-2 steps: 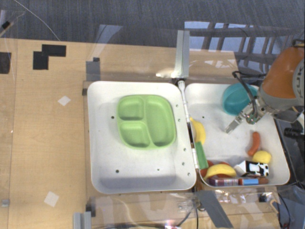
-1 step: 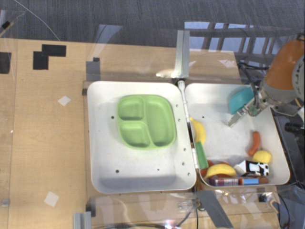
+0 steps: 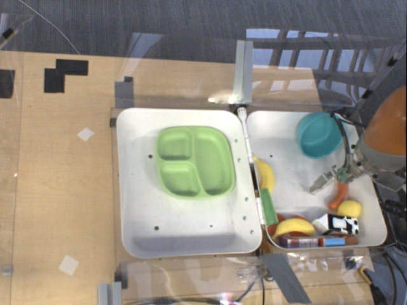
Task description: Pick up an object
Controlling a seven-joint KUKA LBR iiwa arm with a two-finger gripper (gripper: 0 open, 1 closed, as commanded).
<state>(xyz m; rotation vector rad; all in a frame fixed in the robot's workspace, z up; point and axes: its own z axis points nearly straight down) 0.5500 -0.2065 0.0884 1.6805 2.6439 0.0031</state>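
We see a marker [image 3: 316,241] at the right bin's [image 3: 280,138] front wall; beside it a yellow banana [image 3: 294,225]; the tool [image 3: 332,178] hangs wide, unladen, just beside an orange carrot [image 3: 338,196], below a teal bowl [image 3: 320,134].

A: One camera here, fixed high over the tabletop [image 3: 57,189], looking down at a slant, far edge at the top.

B: Far enough back to take in both white bins: left bin [image 3: 137,189], right bin [image 3: 286,170]. The arm [image 3: 385,135] reaches in from the right edge.
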